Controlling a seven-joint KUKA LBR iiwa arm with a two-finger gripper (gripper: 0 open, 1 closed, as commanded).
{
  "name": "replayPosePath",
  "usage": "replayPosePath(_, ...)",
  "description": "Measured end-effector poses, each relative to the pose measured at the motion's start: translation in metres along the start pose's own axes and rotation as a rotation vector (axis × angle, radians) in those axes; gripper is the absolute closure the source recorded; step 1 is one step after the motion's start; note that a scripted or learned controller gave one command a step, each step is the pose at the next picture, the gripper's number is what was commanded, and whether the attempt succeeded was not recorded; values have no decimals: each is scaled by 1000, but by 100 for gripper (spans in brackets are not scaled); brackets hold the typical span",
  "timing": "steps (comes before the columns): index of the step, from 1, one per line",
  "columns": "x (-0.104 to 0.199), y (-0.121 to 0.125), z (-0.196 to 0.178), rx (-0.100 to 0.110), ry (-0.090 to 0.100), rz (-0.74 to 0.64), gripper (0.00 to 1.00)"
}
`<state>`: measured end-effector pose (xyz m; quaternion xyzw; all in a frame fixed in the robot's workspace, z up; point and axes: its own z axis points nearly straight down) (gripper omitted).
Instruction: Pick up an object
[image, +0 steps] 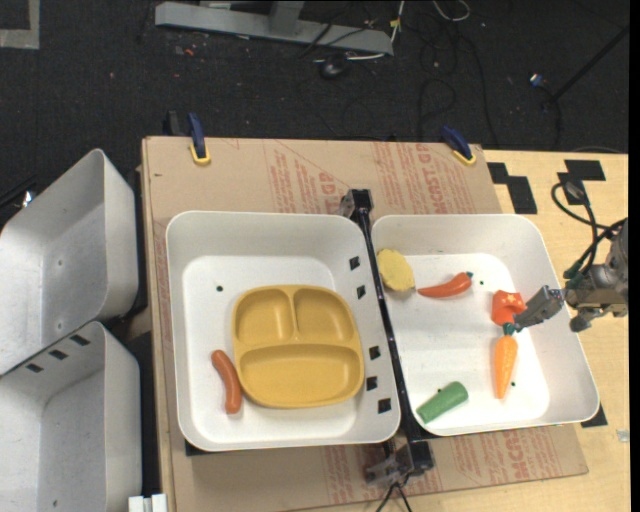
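Note:
The right bin (530, 235) holds several toy foods. A carrot (505, 365) lies near its right wall, and a small red pepper piece (506, 303) sits just above it. Further left are a red chili (446, 287), a yellow lemon-like piece (396, 270) by the divider, and a green pickle (442, 401) near the front. My gripper (540, 308) reaches in over the right wall. Its tip is right beside the red pepper piece and just above the carrot's top. I see nothing held in it.
The left bin (200, 250) carries a yellow divided plate (297, 345) with a sausage (228, 381) lying at its left. A black divider (380, 330) runs between the bins. Two white bins (60, 290) stand off the bench at the left. Cables (590, 230) trail at the right.

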<state>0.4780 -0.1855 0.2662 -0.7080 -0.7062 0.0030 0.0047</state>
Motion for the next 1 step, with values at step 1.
replayPosePath(1, 0, 2, -5, -11, -3, -3, 0)
